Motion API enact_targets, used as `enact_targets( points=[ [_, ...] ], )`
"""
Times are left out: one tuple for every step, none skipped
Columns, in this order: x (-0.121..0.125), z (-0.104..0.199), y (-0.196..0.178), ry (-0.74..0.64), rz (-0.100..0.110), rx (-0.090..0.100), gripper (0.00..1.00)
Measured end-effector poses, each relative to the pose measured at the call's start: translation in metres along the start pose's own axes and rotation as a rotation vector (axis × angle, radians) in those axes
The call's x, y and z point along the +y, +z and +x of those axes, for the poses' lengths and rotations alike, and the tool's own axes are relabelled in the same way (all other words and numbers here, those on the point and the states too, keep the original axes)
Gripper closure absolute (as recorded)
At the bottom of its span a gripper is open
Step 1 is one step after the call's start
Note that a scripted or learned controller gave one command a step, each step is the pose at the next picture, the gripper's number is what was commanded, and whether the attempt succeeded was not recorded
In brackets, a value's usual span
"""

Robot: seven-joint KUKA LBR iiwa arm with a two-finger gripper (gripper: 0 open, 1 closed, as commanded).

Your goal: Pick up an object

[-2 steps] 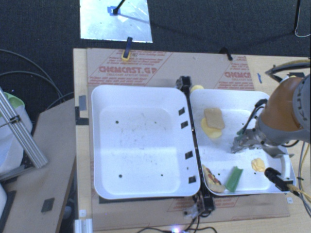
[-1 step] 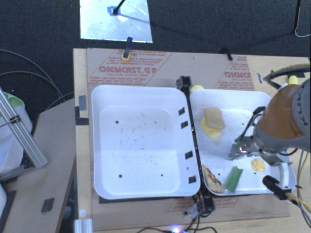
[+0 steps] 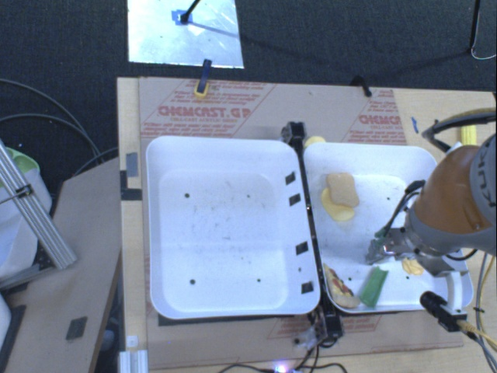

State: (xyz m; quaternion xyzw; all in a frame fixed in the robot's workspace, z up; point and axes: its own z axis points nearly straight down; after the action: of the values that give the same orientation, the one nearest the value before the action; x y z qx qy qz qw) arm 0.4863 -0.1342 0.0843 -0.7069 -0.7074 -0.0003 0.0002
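Observation:
The right bin (image 3: 419, 162) holds a tan sponge-like block (image 3: 342, 188) lying on a yellow disc (image 3: 338, 208) near its left wall. A green stick-shaped object (image 3: 374, 286) lies by the front wall, beside a mottled brown-and-white item (image 3: 340, 286) in the front left corner. A small yellow piece (image 3: 412, 267) shows just under the arm. My gripper (image 3: 380, 250) hangs low over the bin floor, just above the green object and right of the yellow disc. The orange-banded wrist (image 3: 458, 200) covers the bin's right part.
The left bin (image 3: 155, 208) sits beside the right one, with black clips (image 3: 297, 200) along the shared wall. A small yellow object (image 3: 314, 141) rests at the back of the divider. A shiny metal plate (image 3: 185, 22) lies beyond the bench.

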Motion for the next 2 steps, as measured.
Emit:
enact_targets(
  points=[
    [0.039, 0.017, -0.041, -0.006, -0.006, -0.002, 1.0],
    [0.012, 0.017, 0.001, 0.0, 0.002, 0.0, 1.0]
  ],
)
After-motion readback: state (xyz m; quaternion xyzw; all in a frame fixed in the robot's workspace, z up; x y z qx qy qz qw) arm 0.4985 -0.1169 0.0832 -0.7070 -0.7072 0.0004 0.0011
